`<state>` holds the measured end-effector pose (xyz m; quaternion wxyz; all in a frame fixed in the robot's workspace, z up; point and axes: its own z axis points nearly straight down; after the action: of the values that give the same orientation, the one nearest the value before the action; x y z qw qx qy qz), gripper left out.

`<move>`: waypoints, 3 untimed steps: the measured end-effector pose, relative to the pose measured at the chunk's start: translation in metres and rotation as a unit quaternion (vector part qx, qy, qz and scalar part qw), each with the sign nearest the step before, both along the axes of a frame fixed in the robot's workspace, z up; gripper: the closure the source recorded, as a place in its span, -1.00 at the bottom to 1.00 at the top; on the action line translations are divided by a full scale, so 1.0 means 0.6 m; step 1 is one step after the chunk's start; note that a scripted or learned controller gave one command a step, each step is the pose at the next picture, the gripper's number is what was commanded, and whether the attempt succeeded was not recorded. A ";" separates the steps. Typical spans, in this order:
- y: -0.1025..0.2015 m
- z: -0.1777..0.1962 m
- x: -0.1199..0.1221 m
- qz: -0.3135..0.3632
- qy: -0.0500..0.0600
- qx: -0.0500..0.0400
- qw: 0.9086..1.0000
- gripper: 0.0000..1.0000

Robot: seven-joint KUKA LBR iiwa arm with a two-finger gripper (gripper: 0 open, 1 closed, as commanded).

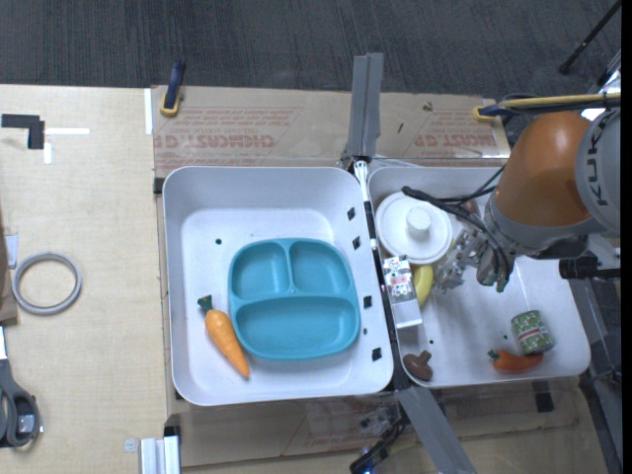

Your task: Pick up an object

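The hand [472,262] hangs low over the right bin [553,358]; I cannot tell its state. Just at its nine o'clock lies a yellow banana [424,284], and at ten o'clock a white round lid [416,227]. At five o'clock sit a green can [531,331] and a small orange carrot [515,360]. The left bin [188,294] holds a blue divided plate [293,297] and a bigger carrot [225,337].

Robot lab, prob. — plywood bench [79,176] w/ two white bins [188,294], taped cardboard [247,126], clamps [174,87], tape roll [44,282], toy food — plastic carrot [226,338], blue divided plate [293,299]; dark carpet [247,18] behind.
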<state>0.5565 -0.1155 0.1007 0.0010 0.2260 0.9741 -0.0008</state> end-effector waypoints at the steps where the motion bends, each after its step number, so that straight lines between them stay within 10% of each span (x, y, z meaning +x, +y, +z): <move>1: 0.022 0.245 0.033 0.073 -0.001 0.000 0.997 1.00; 2: 0.038 0.335 0.152 0.042 -0.002 0.000 0.999 1.00; 3: -0.004 0.031 0.123 0.140 -0.014 -0.004 0.990 1.00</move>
<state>0.6300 -0.1177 0.1191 0.0153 0.0876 0.9960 -0.0009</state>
